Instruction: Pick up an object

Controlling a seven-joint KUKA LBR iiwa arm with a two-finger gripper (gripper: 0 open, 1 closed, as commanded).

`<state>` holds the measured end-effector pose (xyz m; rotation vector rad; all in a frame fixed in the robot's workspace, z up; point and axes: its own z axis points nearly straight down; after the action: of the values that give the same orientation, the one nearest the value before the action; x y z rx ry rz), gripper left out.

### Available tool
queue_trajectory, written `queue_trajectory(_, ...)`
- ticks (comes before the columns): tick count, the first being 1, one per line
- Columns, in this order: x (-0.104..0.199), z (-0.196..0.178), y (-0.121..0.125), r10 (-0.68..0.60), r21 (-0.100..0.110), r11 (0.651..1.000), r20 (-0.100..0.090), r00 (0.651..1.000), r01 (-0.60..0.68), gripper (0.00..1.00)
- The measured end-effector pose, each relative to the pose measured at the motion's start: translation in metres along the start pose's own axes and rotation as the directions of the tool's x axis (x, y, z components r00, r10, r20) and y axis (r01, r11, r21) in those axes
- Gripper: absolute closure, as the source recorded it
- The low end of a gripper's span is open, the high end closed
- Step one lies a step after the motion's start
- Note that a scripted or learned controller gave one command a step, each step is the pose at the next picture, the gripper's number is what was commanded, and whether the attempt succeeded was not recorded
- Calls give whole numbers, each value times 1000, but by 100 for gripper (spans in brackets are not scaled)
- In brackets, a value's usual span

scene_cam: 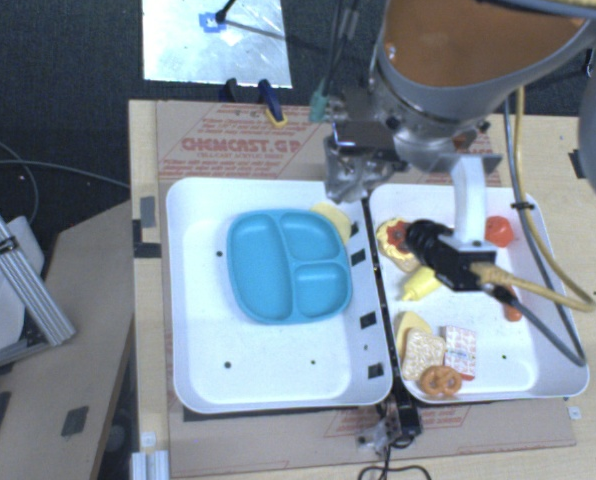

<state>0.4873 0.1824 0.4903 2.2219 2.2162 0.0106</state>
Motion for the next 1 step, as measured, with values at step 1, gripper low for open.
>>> queue_trajectory(1, 54, 155, -4, -10, 18, 1000, 6, 1000, 10, 100)
